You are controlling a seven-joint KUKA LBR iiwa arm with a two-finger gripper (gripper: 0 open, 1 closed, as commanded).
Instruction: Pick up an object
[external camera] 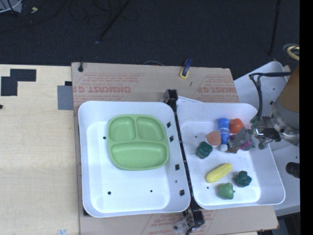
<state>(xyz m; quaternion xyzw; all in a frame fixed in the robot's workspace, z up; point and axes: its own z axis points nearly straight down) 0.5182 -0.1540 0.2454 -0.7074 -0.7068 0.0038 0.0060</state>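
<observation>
The pincer (243, 140) hovers at the right bin's (266, 192) three o'clock over clustered toys; its grip cannot be told.

The arm (293, 99) comes in low from the right, over the right bin's (274, 180) right wall, wrist angled down toward the bin's upper right part. The gripper (250, 137) sits just inside that wall, its tip too cluttered to read.
</observation>
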